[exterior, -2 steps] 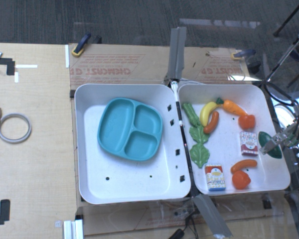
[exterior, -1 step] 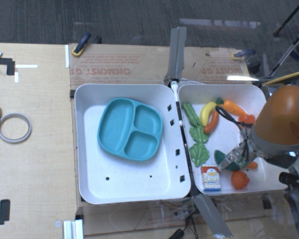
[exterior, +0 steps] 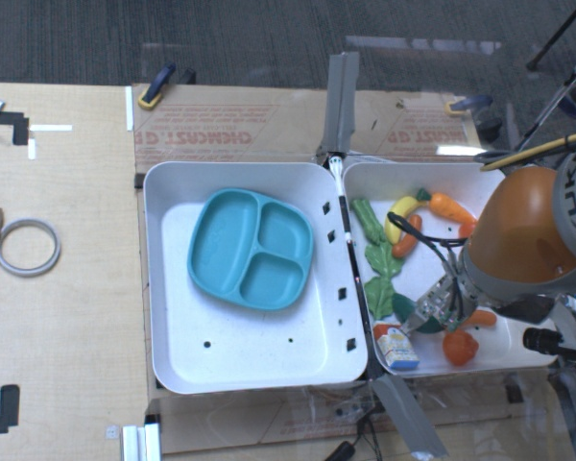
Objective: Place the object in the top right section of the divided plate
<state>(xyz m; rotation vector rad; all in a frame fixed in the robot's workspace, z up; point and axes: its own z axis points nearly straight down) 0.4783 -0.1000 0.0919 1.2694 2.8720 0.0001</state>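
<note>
End effector low among right bin toys, grip state unclear, blue divided plate unobstructed.

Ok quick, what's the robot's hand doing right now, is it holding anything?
Hand: low in the right bin among the toy food; whether it grips anything cannot be told.

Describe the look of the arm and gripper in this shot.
The grey arm carries a broad glossy orange band above its wrist. A thin black cable loops off it. Below, the small metallic two-finger gripper looks silvery grey, with details too blurred to read.
</note>
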